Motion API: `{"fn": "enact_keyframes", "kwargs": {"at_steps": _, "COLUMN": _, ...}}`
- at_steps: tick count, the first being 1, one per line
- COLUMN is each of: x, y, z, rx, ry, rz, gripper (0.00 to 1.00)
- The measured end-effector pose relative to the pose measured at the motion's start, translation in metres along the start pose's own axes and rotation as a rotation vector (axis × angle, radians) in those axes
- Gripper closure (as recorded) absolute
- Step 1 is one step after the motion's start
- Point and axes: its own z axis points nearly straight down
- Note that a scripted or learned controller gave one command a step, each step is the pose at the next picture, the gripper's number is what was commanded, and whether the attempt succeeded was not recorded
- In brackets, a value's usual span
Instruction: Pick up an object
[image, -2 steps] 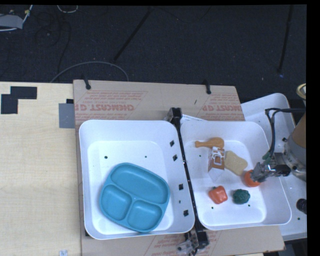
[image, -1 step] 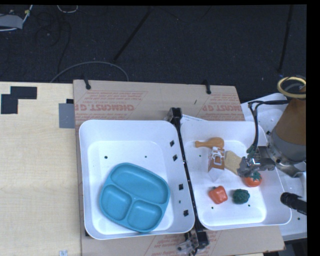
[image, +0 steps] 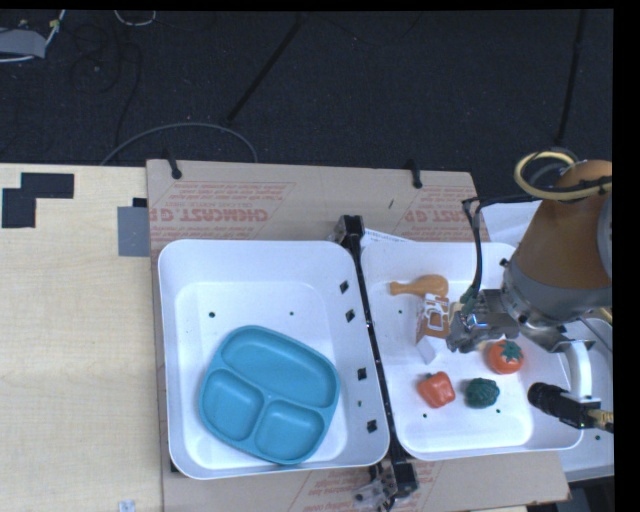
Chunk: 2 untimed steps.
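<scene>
In the right bin (image: 500, 440) lie a tan drumstick-shaped toy (image: 422, 287), a small brown and white packet (image: 433, 316), a red pepper (image: 436, 389), a red tomato (image: 505, 357) and a dark green broccoli piece (image: 482, 392). My gripper (image: 466, 330) hangs low over this bin, just right of the packet and left of the tomato. Its metal fingers are dark and small against the bin floor, and I see nothing held between them.
The left bin (image: 190, 290) holds a blue divided plate (image: 270, 392). A black divider (image: 362, 330) runs between the bins. The arm's grey and orange body (image: 565, 250) covers the right bin's far right part. Cardboard lies under both bins.
</scene>
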Motion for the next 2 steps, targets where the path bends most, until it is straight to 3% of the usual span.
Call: {"fn": "enact_keyframes", "kwargs": {"at_steps": 2, "x": 0.094, "y": 0.026, "z": -0.021, "rx": -0.001, "ry": -0.001, "rz": 0.0, "gripper": 1.0}}
